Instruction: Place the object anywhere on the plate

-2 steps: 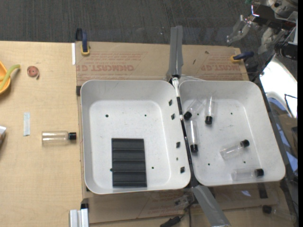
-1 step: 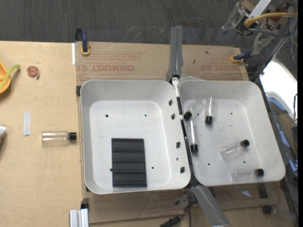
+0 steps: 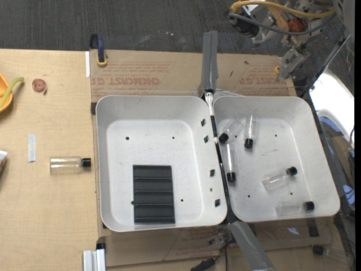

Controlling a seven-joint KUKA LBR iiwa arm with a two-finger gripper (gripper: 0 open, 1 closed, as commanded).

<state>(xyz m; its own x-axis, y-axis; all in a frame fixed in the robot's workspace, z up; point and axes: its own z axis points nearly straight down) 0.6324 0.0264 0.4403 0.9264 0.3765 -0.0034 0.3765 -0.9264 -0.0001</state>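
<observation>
Five vials right bin; one black plate.

Only readable txt: red print on cardboard sheet under bins, behind left bin. Upside down from cam; reads approx "CHEMCAST GP", large caps. Smaller red lines next to it, too small to read. Second red print patch on same cardboard behind right bin, also upside down, illegible. More faint red print on cardboard strip at front edge, blurred. No legible labels/nos. on vials or plate.
</observation>
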